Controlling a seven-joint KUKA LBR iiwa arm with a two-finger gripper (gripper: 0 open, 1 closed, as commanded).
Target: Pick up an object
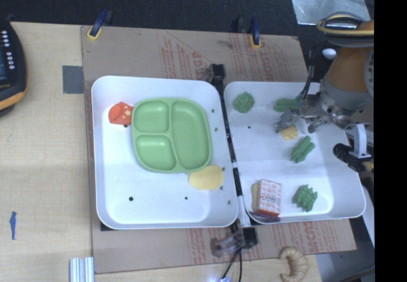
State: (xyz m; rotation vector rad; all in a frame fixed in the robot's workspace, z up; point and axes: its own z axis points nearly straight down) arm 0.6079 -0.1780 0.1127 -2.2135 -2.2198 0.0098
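Under the claw [287, 123], a small yellow piece [289, 134].

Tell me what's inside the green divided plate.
The green divided plastic plate shows three bare compartments. A red piece and a yellow piece lie beside it; underneath is hidden.

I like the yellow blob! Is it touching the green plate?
Touching. In the camera view, the yellow blob sits right against the lower right corner of the green plate, with no white bin floor showing between them.
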